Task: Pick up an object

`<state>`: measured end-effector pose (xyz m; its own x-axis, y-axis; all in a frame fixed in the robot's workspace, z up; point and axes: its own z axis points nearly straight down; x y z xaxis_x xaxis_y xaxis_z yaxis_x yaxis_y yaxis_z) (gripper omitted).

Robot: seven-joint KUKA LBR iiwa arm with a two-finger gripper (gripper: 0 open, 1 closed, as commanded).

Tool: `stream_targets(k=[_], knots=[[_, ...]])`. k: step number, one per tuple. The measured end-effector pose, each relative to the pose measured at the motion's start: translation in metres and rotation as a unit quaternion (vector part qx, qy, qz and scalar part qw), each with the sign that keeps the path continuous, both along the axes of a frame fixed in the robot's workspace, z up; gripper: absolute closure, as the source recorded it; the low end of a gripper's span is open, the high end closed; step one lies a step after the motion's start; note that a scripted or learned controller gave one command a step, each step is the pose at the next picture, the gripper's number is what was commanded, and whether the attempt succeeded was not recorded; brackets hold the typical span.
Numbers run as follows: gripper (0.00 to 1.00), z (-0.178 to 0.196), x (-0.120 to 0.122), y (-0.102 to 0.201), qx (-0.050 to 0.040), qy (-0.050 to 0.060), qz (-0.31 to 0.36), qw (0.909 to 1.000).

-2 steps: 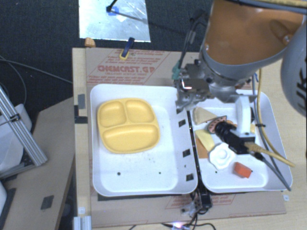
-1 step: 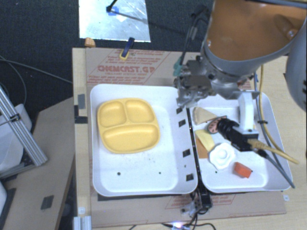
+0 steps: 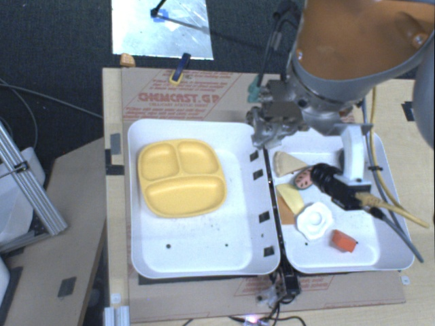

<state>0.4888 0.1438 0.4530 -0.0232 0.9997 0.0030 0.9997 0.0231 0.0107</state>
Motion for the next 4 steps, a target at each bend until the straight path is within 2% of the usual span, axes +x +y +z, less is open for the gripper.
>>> stream_targets(k=[1, 2, 3, 4], knots=[[1.0, -0.043, 0.001, 0.096, -0.0008, 0.007, -0.005, 1.0], [1.0, 0.021, 0.057, 0.073, -0.0001, 0.0, -0.012, 0.9999], [1.0, -0.08, 0.084, 0.091, -0.0027, 0.008, -0.011, 0.9999], [1.0, -0.124, 0.034, 0.077, -0.0024, 0.008, -0.012, 0.9999]])
